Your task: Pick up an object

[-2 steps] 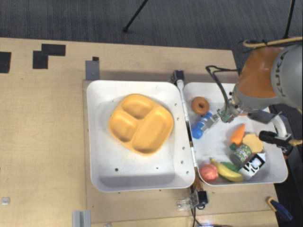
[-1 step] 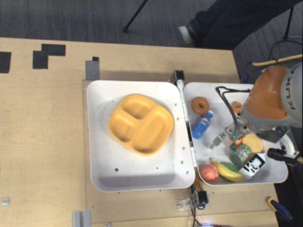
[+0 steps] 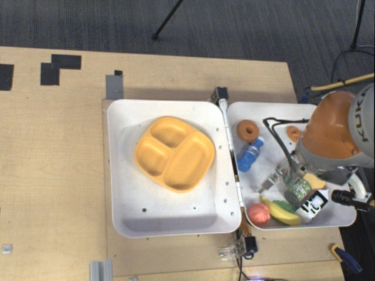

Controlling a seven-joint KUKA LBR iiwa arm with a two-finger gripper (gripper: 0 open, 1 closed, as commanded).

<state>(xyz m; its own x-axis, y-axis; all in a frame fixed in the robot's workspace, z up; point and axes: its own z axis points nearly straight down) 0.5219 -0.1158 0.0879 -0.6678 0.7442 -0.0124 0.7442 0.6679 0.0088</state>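
While low in the right bin (image 3: 345,218), the gripper (image 3: 287,180) appears clamped on a green can (image 3: 297,189); banana (image 3: 281,211) at six o'clock. Next: lift straight.

Pale wooden bench (image 3: 53,174) bearing two shallow white bins side by side: left bin (image 3: 126,215), right bin (image 3: 345,218).
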